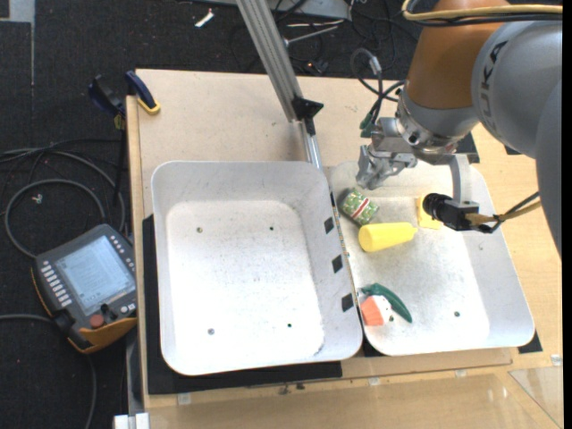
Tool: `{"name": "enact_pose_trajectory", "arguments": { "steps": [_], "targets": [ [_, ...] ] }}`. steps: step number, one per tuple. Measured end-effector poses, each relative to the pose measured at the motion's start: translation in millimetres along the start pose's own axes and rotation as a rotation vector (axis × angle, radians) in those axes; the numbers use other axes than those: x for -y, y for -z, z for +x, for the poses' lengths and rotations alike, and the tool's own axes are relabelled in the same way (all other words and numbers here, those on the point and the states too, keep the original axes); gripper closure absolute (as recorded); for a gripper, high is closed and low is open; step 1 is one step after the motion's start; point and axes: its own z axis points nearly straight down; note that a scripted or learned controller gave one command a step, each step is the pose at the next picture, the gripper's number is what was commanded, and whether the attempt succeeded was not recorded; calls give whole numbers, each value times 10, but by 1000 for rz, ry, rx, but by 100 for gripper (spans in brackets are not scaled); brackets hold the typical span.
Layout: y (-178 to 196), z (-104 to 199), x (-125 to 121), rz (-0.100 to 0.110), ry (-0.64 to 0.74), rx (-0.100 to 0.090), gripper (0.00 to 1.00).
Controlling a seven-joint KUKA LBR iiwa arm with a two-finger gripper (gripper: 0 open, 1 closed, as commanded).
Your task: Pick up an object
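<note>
Over the right bin (500, 315), poised just above the green-patterned object (358, 206) beside the yellow piece (387, 236), gripper (374, 175) apparently lining up a grab, grip state impossible to tell.

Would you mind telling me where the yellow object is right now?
The yellow object lies in the right bin, just below the green patterned item and the pincer.

The claw (374, 173) hovers just above a green-patterned object (358, 206).
</note>
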Motion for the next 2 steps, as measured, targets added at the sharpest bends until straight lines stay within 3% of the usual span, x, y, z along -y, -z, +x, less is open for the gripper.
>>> {"name": "enact_pose_trajectory", "arguments": {
  "steps": [2],
  "targets": [
    [-51,1031,517,0,1,0,100]
  ]
}}
